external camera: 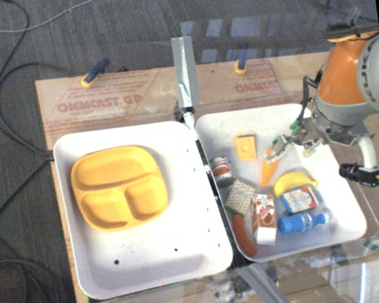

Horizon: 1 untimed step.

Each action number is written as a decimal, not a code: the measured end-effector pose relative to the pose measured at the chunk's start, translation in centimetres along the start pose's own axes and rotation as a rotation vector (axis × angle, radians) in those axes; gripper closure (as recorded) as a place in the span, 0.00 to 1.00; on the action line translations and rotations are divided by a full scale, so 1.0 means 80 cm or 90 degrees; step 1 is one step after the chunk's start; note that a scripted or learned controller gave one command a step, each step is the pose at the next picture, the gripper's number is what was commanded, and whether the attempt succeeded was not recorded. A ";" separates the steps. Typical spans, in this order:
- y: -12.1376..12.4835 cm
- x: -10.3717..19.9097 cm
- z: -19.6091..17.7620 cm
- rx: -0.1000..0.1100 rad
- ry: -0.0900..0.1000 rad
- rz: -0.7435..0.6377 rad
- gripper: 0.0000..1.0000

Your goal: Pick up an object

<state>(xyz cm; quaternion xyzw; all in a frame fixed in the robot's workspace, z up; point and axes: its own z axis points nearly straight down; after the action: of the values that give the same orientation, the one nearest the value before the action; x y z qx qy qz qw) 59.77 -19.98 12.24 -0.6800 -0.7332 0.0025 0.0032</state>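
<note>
The right bin holds several small items. A yellow cheese slice lies near its back, with an orange carrot just right of it. A yellow banana, a small boxed snack and a blue bottle lie toward the front right. A small can, a checkered cracker, a white carton and a red sausage sit along the left wall. My gripper hangs over the bin's back right, just beyond the carrot's upper end.
The left bin holds a yellow divided tray. A metal post stands between the bins at the back. My grey and orange arm covers the right bin's far right corner. Cables lie on the floor at left.
</note>
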 end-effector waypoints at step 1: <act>0.006 0.009 0.043 -0.008 -0.004 -0.045 0.00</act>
<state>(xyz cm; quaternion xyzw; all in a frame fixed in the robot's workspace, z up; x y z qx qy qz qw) 60.19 -19.21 8.80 -0.6536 -0.7569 0.0001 -0.0033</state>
